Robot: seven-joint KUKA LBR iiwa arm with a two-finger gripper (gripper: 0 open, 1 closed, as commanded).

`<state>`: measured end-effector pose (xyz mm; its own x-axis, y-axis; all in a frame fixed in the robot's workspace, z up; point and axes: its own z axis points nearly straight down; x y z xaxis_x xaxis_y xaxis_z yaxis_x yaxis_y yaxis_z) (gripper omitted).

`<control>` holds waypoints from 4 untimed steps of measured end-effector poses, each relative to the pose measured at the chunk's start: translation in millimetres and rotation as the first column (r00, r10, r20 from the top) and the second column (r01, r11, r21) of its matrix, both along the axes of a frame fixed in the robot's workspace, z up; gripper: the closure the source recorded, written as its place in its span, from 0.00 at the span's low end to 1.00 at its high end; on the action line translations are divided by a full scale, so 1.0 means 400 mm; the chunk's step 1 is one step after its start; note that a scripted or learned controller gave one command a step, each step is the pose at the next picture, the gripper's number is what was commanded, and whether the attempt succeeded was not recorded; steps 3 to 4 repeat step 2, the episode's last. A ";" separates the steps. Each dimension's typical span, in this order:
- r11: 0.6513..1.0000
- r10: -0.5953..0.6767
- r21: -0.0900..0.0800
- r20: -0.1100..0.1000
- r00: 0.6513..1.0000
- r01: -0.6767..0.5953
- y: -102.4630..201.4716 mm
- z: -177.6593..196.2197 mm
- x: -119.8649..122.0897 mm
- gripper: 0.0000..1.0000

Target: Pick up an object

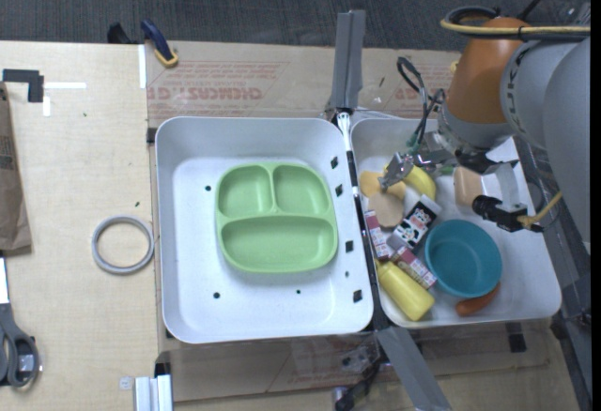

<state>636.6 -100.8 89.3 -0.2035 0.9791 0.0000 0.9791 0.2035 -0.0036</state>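
While my gripper hangs over the right bin, I cannot tell how its jaws stand.

Just beneath it lies a smooth yellow banana-shaped toy, at the bin's far left. Nearer me sit a round glossy teal bowl, a black-and-white printed box and a rounded yellow block. Over in the left bin rests a pale green divided plate, moulded, three compartments.
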 end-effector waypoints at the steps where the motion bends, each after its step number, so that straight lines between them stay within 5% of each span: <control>1: 1.000 -0.004 0.000 -0.002 1.000 0.004 -0.005 0.016 0.001 1.00; 2: 1.000 0.000 0.000 -0.001 1.000 0.000 0.239 0.248 0.028 1.00; 4: 1.000 0.000 0.000 -0.001 1.000 0.000 0.239 0.248 0.028 1.00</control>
